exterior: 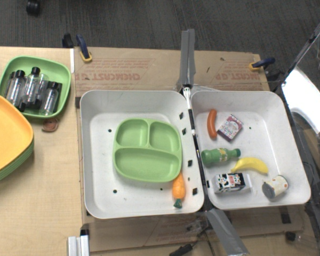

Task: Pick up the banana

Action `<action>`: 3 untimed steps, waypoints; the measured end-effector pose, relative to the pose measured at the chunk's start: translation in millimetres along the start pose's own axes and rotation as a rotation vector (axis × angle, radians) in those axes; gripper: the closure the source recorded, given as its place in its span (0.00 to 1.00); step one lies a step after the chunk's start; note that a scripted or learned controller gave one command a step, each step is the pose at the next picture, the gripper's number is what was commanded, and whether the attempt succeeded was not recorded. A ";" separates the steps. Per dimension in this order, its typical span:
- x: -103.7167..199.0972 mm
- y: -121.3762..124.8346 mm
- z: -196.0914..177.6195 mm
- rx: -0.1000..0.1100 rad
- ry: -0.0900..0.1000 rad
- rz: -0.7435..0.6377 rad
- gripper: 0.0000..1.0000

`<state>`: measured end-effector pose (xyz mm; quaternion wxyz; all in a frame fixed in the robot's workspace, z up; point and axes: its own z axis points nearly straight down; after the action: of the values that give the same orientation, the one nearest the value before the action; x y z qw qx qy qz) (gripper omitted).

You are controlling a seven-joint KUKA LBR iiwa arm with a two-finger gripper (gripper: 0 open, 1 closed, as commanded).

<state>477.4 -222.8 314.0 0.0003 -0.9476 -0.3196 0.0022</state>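
Note:
The yellow banana (249, 165) lies in the right bin (288, 116), near its front middle, curved with its ends pointing left and right. It sits just right of a green bottle (220, 155) and above a small black-and-white carton (230, 182).
The right bin also holds a red sausage (212, 124), a pink box (230, 127) and a white cup on its side (274, 186). The left bin (96, 143) holds a green divided plate (148, 150) and a carrot (178, 189). Orange plates (5, 143) and a green tray of bottles (34, 87) sit at the left.

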 end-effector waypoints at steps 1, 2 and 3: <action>6.0 -7.0 -0.5 0.000 0.000 0.436 1.00; 0.5 -0.4 -49.9 0.000 0.000 0.446 1.00; 0.3 -0.5 38.7 0.003 0.000 0.143 1.00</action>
<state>477.1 -222.3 275.3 0.0013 -0.9679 -0.2513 0.0028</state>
